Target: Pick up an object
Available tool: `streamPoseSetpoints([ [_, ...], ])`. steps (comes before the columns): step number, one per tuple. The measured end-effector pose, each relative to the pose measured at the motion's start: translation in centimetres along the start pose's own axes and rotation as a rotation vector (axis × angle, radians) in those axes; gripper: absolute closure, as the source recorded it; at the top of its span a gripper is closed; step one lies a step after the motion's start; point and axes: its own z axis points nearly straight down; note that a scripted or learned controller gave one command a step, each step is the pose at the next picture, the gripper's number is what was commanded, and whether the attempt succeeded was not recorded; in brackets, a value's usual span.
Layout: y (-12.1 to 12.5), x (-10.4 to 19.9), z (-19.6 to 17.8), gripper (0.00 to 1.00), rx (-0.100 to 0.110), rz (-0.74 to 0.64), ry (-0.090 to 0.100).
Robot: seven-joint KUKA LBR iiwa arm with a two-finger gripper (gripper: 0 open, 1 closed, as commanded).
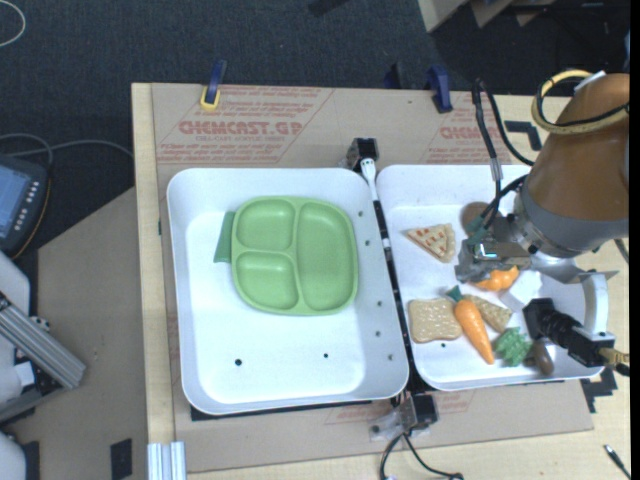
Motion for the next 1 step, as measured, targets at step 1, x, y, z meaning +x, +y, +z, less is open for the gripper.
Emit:
streamPoseSetpoints([
  [1,-0.30,-1.28,1.79,1.00,0.008,0.003,0.002],
])
